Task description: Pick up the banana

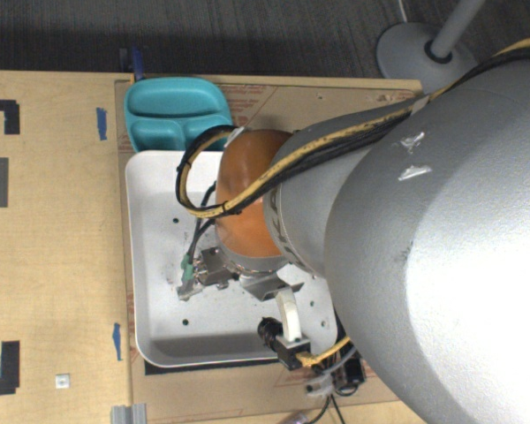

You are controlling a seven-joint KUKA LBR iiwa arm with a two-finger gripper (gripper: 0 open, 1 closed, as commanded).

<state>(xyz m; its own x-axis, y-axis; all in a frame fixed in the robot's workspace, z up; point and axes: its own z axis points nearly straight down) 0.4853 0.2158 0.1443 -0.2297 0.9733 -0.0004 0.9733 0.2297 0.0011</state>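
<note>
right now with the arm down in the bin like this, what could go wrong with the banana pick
1. The arm covers much of the white bin, and I see no banana on the bare part of its floor, so the grasp may close on nothing.
2. The gripper sits low near the bin floor; pushing further down could scrape or shift the bin.
3. The black cable loops loosely beside the orange band, near the teal tray, and could snag.
</note>
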